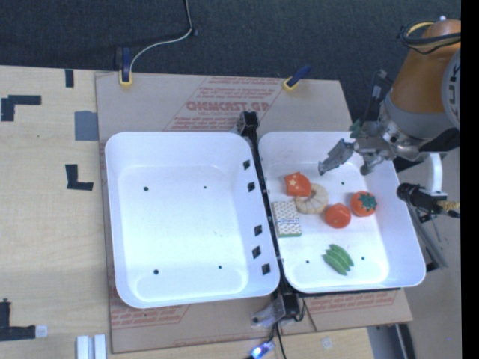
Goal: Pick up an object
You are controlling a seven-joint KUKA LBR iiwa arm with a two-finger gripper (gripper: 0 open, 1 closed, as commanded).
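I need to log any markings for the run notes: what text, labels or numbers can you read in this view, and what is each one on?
"CHEMCAST GP" in red, on the brown cardboard sheet under the two bins; it seems to repeat in diagonal rows, and those rows are too blurred to read.
A dark letter or two on the arm's orange band, cut off at the view's edge: unreadable.
The small patterned box: print too small to read.

A single fixed camera looks down at a slant from above the bench [45,200], taking in both white bins [120,200] whole.

Wooden bench [45,200], dark carpet [299,21] behind
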